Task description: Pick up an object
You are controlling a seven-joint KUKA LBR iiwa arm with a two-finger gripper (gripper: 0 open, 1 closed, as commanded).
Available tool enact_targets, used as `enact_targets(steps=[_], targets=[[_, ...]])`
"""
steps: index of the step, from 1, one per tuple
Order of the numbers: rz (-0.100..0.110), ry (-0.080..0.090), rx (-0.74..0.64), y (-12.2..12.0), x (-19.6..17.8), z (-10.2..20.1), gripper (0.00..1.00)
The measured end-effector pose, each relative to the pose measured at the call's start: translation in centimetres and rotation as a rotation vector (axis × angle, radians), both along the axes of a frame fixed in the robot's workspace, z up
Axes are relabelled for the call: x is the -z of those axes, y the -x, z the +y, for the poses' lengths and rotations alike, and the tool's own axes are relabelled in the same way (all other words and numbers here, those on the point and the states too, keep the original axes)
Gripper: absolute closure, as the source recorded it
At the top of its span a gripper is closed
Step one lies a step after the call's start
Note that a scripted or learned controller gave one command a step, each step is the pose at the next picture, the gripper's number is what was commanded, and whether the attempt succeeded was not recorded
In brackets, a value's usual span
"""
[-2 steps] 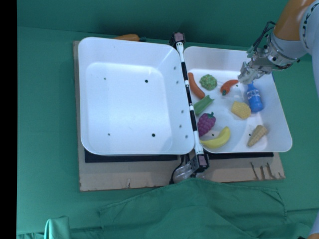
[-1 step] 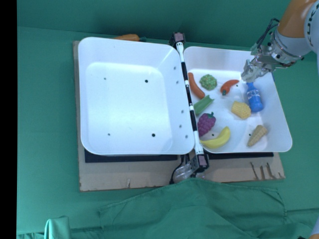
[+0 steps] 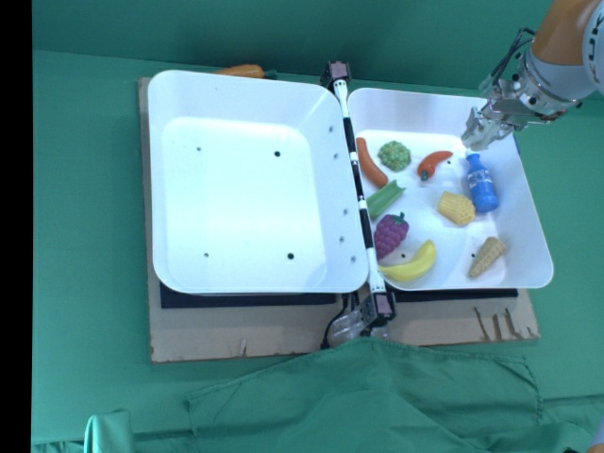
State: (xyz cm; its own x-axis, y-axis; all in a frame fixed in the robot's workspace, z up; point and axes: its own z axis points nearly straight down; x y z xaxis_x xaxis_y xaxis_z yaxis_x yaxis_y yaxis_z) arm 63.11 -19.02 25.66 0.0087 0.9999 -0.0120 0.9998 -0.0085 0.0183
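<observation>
My gripper [image 3: 478, 132], its hold impossible to judge from this angle, hovers just above the cap of a blue bottle [image 3: 482, 184] in the right bin [image 3: 534, 253], with yellow corn [image 3: 456, 208], a red pepper [image 3: 434, 163] and a banana [image 3: 410, 265] farther out.

Well left of the gripper [image 3: 479, 132], an orange object [image 3: 243, 70] is hiding behind the left bin's [image 3: 189, 88] far rim; the arm [image 3: 571, 36] is running off frame.
</observation>
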Motion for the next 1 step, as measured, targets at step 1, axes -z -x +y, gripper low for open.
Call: enact_targets(steps=[1], targets=[[-0.006, 0.004, 0.003, -0.08, -1.33, -0.13, 1.0]])
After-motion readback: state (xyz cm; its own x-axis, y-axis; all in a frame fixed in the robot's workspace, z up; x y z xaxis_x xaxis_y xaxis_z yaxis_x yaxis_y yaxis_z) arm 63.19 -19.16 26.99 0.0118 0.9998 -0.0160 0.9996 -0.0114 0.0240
